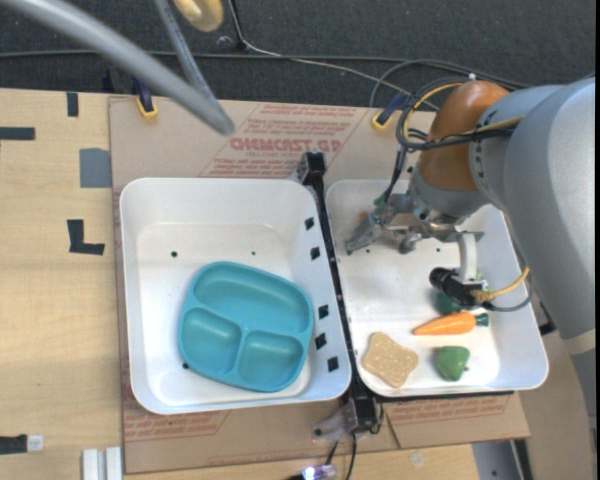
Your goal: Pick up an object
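In the right bin (pixel 528 366) an orange carrot (pixel 446 323) lies near the front right, with a green pepper (pixel 452 361) just in front of it. A tan bread slice (pixel 390 359) rests at that bin's front left. My gripper (pixel 383 241) hangs over the back left part of the right bin, well behind these three things. Its fingers are spread open with nothing between them.
The left bin (pixel 132 268) holds a teal divided plate (pixel 245 325) at its middle front. A black divider (pixel 325 268) runs between the two bins. The grey arm covers the right bin's back right corner.
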Available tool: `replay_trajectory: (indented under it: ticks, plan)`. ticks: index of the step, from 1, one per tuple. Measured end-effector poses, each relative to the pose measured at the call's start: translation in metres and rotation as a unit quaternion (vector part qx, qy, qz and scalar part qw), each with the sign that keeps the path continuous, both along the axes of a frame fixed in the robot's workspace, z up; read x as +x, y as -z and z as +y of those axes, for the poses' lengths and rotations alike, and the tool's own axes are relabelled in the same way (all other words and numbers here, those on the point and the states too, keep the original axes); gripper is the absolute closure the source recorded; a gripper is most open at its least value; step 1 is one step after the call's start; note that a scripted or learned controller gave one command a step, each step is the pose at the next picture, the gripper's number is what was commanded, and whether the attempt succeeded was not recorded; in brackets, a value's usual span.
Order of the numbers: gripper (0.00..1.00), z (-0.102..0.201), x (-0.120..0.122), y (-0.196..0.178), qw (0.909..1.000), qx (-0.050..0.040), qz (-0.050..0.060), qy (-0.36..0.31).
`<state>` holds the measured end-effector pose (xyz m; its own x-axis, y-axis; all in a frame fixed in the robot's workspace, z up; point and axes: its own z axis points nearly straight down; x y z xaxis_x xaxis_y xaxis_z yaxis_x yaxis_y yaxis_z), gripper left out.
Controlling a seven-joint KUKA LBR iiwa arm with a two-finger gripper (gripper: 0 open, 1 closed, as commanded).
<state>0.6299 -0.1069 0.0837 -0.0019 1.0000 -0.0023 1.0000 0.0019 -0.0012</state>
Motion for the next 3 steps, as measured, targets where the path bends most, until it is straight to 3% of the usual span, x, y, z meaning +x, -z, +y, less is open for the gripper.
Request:
replay_trajectory:
  ticks: [1,3]
  plan:
    - [1.0,0.001,0.001,-0.012,1.0,0.0003,-0.001,-0.001]
    - [1.0,0.006,-0.002,-0.114,1.0,0.0014,-0.003,0.0]
